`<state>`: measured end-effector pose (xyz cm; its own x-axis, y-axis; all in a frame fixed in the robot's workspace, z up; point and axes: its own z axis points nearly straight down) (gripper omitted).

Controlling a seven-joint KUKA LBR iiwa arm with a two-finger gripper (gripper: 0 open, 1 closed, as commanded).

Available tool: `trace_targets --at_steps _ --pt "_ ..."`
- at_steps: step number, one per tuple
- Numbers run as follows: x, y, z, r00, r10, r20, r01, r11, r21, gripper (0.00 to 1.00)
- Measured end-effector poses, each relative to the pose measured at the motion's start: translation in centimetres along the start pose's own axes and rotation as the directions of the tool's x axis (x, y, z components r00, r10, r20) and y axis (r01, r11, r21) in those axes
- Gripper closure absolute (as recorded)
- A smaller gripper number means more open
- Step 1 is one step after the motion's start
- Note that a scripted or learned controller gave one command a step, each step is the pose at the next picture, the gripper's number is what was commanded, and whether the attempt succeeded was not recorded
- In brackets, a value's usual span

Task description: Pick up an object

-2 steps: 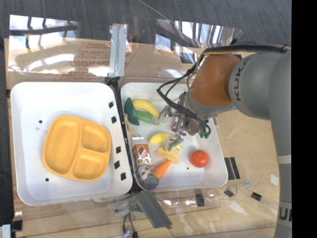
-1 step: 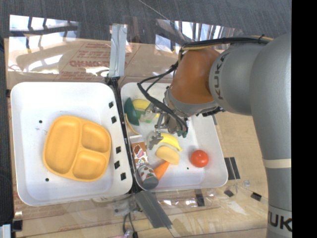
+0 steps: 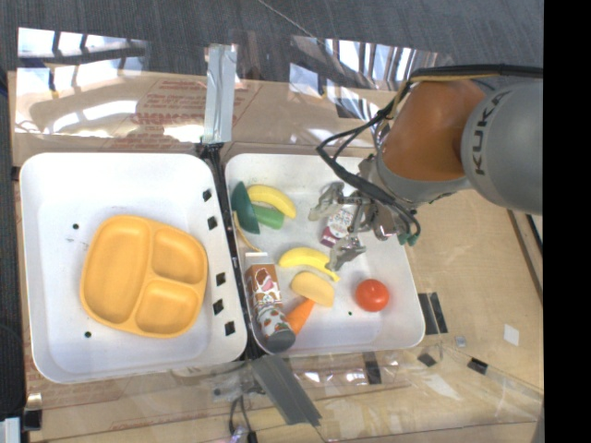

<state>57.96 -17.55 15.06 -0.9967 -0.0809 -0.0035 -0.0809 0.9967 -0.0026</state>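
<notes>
Claw (image 3: 338, 224): hovering over the right bin (image 3: 399, 284) — grip state I cannot tell.
Tomato (image 3: 372, 294): sitting in that bin's near-right part — apart from the claw.

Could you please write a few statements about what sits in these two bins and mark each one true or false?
1. The yellow divided tray lies in the left bin. True.
2. The red tomato lies in the left bin. False: it is in the right bin.
3. The tool hangs over the right bin. True.
4. The can stands beside the tomato. False: it lies near the bin's left wall.
</notes>
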Motion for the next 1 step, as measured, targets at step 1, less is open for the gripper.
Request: trace_targets --at_steps 1 --pt "-3.54 -0.62 3.94 0.953 -0.302 0.004 0.302 0.953 0.000 0.00"
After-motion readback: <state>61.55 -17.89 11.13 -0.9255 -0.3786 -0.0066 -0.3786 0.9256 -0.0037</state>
